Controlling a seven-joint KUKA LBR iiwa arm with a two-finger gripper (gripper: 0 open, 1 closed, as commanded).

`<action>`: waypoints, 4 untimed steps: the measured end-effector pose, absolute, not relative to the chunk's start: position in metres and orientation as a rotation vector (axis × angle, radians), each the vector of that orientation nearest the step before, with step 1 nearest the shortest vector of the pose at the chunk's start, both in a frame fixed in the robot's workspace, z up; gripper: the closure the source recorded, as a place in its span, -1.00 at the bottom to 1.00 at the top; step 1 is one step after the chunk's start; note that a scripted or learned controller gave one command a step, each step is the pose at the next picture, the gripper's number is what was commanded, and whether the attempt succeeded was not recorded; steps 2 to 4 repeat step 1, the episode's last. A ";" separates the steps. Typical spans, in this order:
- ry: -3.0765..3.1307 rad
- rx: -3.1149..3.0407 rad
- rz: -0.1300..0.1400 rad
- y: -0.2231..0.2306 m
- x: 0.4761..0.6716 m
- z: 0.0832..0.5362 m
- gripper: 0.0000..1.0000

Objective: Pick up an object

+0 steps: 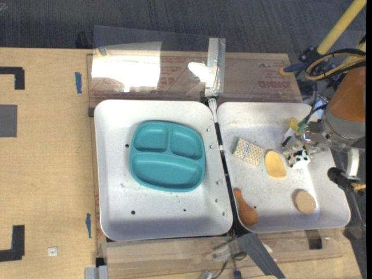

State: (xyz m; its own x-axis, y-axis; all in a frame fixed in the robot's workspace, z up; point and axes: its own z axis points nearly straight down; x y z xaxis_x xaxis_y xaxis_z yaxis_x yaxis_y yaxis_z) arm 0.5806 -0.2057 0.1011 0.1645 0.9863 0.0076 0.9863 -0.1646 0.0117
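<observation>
Gripper (297,150) is hovering low in the right bin (261,118), just right of the yellow piece (275,163); claw state cannot be determined.

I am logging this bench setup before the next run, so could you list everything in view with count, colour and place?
Left bin: one, white, on the left of the bench.
Right bin: one, white, beside the left bin.
Divided plate: one, teal, three compartments, in the middle of the left bin.
Patterned square piece: one, pale with small marks, in the right bin near the divider.
Yellow oval object: one, yellow, centre of the right bin.
Tan round object: one, tan, near the right bin's front right corner.
Orange-brown object: one, at the right bin's front left edge.
Small black-and-white object: one, right of the yellow oval, by the gripper.
Clear panel: one, transparent, behind the bins.
Arm: one, grey and orange, at the right.
Gripper: one, over the right bin.
</observation>
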 end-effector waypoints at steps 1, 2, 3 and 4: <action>1.885 2.508 0.013 -0.130 0.547 0.204 1.00; 1.885 2.508 0.013 -0.130 0.547 0.204 1.00; 1.885 2.508 0.013 -0.130 0.547 0.204 1.00; 1.885 2.508 0.013 -0.130 0.547 0.204 1.00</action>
